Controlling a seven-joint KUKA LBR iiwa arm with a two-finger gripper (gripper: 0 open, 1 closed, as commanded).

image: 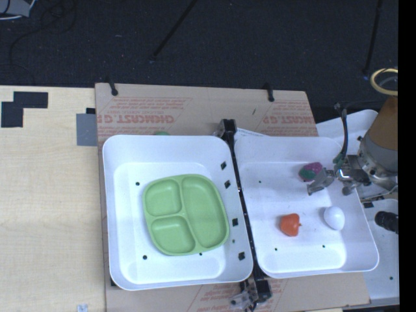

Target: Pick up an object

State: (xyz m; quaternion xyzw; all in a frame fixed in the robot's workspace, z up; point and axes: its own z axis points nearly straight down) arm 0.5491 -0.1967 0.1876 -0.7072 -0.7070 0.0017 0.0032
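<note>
Two white bins side by side on the counter. Left bin (pixel 123 168): a green divided plate (pixel 185 214). Right bin (pixel 273 259): an orange object (pixel 290 224), a white egg-shaped object (pixel 334 218) and a purple-and-green object (pixel 311 170). The tool (pixel 333 181) hovers near the purple-and-green object; its fingers stand apart, gripping nothing.

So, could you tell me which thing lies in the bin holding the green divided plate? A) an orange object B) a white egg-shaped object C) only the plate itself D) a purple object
C: the green divided plate lies alone in the left bin, while the orange object, white egg-shaped object and purple object are in the right bin.
</note>
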